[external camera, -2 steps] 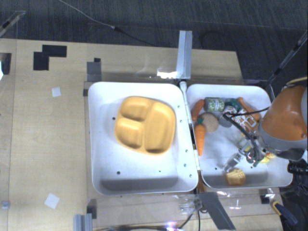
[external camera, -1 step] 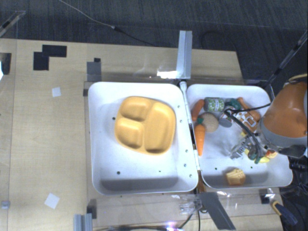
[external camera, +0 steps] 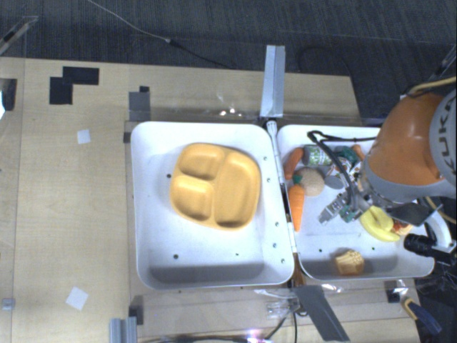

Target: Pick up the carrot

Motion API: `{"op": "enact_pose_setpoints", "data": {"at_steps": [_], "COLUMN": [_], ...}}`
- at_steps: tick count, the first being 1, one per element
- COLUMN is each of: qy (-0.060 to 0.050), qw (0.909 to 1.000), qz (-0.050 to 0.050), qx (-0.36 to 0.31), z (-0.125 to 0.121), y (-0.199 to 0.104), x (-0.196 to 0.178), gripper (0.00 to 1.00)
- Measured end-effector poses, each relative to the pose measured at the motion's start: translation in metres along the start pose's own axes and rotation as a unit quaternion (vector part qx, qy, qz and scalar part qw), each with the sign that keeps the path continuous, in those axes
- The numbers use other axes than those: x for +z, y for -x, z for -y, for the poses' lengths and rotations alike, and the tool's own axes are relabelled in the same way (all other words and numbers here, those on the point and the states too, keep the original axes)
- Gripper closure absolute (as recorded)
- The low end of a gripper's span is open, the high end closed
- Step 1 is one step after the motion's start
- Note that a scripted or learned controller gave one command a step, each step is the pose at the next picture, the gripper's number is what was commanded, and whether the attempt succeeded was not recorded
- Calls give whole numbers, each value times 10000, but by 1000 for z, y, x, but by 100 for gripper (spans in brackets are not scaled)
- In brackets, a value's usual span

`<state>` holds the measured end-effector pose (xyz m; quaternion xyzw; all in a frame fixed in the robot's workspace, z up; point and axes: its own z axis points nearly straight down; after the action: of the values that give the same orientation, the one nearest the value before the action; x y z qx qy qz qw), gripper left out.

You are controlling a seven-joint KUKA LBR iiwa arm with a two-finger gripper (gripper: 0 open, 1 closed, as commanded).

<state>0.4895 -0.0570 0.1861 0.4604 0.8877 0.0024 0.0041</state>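
Note:
The carrot (external camera: pixel 295 206) is orange with a green top and lies lengthwise along the left wall of the right bin (external camera: pixel 321 266), pointing toward the front. My gripper (external camera: pixel 338 209) hangs over the middle of that bin, a short way right of the carrot and apart from it. Nothing shows in its grasp. The grey arm with its orange band (external camera: pixel 407 145) covers the bin's right part.
Around the carrot lie a second orange piece (external camera: pixel 291 161), a beige round item (external camera: pixel 311 181), a green-grey item (external camera: pixel 318 156), a yellow fruit (external camera: pixel 382 224) and a tan bread-like piece (external camera: pixel 349 262). The left bin (external camera: pixel 153 256) holds a yellow divided plate (external camera: pixel 216 186).

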Motion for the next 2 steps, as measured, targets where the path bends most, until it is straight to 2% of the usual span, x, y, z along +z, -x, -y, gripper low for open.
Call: {"op": "enact_pose_setpoints", "data": {"at_steps": [1,2], "qy": [20,3], "qw": [9995,9593], "qz": [5,1], "qx": [-318,-2823], "z": [-36,-51], "y": [-49,-68], "x": [-88,-111], "gripper": [100,100]}}
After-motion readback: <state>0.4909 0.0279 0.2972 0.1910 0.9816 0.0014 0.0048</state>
